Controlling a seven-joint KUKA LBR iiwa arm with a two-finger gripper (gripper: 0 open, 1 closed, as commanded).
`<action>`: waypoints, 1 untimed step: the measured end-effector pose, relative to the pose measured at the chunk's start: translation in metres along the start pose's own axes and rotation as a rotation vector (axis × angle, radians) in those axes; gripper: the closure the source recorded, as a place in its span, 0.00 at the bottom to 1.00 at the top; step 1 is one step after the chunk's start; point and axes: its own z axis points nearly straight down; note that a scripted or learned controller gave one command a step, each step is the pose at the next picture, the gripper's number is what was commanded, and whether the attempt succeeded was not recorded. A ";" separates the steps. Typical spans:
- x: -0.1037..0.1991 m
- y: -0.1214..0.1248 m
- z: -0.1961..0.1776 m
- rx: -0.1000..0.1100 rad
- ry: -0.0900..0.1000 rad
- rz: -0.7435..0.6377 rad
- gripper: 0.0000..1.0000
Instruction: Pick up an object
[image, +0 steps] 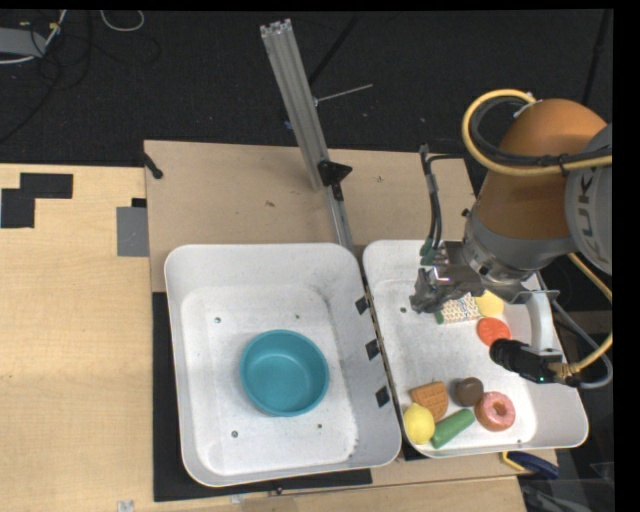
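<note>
My gripper (432, 296) hangs low over the upper middle of the right bin (400, 275), under the grey and orange arm. Right beside it, to the right, lies a speckled pale block (461, 311), then a yellow piece (491, 304) and an orange-red piece (493, 331). I cannot see anything between the fingers. At the bin's front sit a waffle-like tan piece (431, 396), a yellow lemon (419, 425), a green piece (452, 427), a brown round piece (468, 390) and a pink donut (496, 411).
The left bin (200, 290) holds a teal bowl (285, 372). A slanted metal rail (300, 100) stands behind the bins. Black clips (368, 325) sit along the seam between the bins.
</note>
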 end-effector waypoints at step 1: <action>0.051 0.001 0.020 0.001 0.000 0.001 1.00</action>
